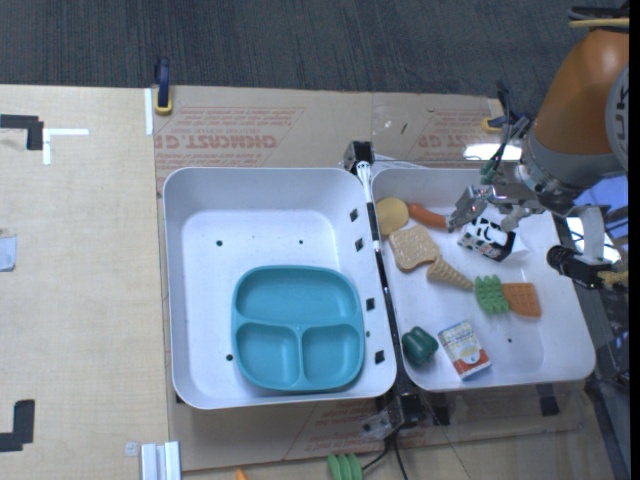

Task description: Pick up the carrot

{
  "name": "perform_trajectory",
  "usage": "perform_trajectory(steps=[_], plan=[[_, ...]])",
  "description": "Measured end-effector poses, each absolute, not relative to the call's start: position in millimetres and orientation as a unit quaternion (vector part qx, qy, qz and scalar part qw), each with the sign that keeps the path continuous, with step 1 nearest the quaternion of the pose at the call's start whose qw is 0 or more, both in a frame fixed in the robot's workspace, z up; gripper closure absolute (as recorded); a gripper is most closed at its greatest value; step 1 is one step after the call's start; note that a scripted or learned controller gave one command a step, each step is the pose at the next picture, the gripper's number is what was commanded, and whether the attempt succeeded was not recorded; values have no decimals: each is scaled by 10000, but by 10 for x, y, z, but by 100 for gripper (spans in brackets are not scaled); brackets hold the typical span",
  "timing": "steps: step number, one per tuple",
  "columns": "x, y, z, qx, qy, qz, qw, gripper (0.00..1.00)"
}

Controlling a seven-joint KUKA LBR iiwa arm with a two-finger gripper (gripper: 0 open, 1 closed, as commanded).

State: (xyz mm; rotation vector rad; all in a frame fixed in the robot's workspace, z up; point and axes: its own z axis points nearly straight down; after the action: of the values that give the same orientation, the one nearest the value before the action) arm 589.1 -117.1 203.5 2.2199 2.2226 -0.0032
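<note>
The jaws stand apart with nothing between them, the gripper (487,208) hanging low over the back of the right bin (560,360), its fingers pointing down toward the bin floor. The grey arm (585,98) with its orange band comes in from the right above it. The carrot (428,215) lies just to the left of the gripper, near the bin's back wall, its tip pointing right toward the fingers, apart from them. Touching the carrot's left end is a yellowish round piece of toy food (392,211). Under the gripper sits a black-and-white patterned item (487,238). Further forward I can see a slice of toast (412,248), an ice-cream cone (450,275) lying on its side, and a second carrot-like toy with a green top (508,297). Near the front of the bin are a dark green object (419,345) and a small carton (464,349). The left bin (200,208) holds a teal divided plate (297,327).
</note>
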Motion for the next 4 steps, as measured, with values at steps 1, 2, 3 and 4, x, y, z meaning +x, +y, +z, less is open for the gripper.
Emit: perform_trajectory(steps=[1, 2, 3, 4], plan=[[5359, -948, 1255, 6638, 7479, -10, -9, 0], [5245, -1487, 2163, 6866, 7270, -5, 20, 0], [4973, -2230, 1911, 6722, 7404, -7, 12, 0], [4974, -2227, 1911, 6725, 7401, -4, 13, 0]])
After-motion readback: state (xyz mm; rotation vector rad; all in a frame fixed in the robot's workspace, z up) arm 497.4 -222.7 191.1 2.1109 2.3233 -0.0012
